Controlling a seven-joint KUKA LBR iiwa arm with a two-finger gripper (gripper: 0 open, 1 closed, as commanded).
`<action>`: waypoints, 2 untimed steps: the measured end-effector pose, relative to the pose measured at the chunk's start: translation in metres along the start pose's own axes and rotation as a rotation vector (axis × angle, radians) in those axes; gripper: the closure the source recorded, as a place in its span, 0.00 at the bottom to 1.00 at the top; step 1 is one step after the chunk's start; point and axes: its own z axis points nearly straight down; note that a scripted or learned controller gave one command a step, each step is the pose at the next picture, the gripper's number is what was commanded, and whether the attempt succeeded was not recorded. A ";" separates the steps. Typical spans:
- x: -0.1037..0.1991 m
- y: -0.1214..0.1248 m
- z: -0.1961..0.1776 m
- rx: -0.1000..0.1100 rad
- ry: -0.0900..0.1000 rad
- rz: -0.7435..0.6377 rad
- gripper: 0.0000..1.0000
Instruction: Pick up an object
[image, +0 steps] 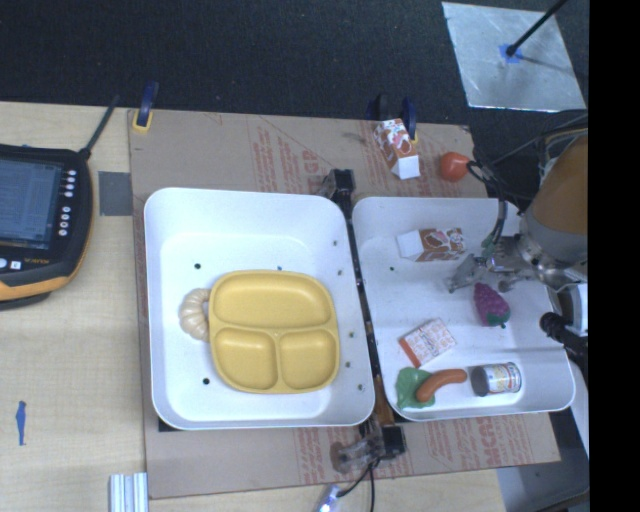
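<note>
Nearing the purple toy (490, 304) in the right bin (385, 300).
Gripper (478, 272) fingers look spread, holding nothing; next it must drop and close on it.

Left bin (170, 300): divided tray (272, 330) in it, a garlic bulb (194, 313) touching the tray's left edge.
Right bin (385, 300): carton (430, 243) at back, my gripper (478, 275) just behind the eggplant (490, 303), can (497, 379) and sausage (441, 383) in front.

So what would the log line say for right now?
step: reaching | gripper: low in right bin, beside purple toy, nothing seen held | left bin: yellow tray
</note>
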 end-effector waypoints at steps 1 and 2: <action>0.000 -0.011 0.000 0.001 0.001 0.000 0.00; -0.001 0.067 -0.060 -0.005 0.000 0.001 0.00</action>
